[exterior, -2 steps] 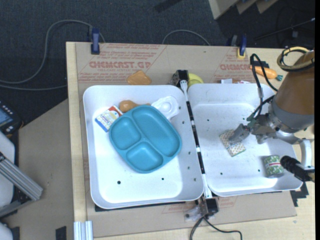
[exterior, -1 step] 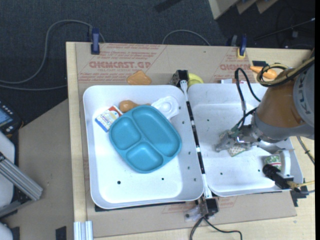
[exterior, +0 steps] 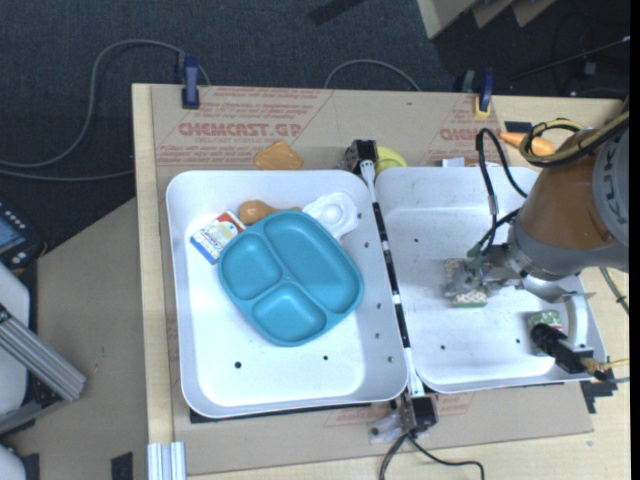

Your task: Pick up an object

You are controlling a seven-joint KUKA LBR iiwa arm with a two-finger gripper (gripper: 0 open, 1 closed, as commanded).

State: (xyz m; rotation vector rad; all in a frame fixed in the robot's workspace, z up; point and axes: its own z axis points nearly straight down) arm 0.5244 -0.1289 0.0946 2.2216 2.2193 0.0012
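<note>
Camera view. Two white bins sit side by side on the table (exterior: 150, 268), a pale board printed with red lettering. Two blue clamps (exterior: 188, 73) (exterior: 484, 90) sit on its far edge, and dark carpet (exterior: 60, 28) with loose cables surrounds it.

The left bin (exterior: 200, 368) holds four things:
- One blue plate (exterior: 290, 276) with three compartments, glossy and rounded, lies tilted at the bin's centre.
- One small white, blue and red carton (exterior: 215, 236) touches the plate's left rim.
- One orange-brown lump (exterior: 255, 211) lies just beside the carton, toward the bin's far edge.
- One white piece (exterior: 332, 211) rests against the plate near the far right corner.

One orange item (exterior: 277, 155) lies on the table beyond the left bin. One yellow item (exterior: 388, 158) sits at the far end of the seam between the bins.

The arm (exterior: 565, 213) reaches over the right bin (exterior: 450, 358). The claw (exterior: 466, 286) is low over that bin's centre. Whether it is open or closed cannot be told.
</note>
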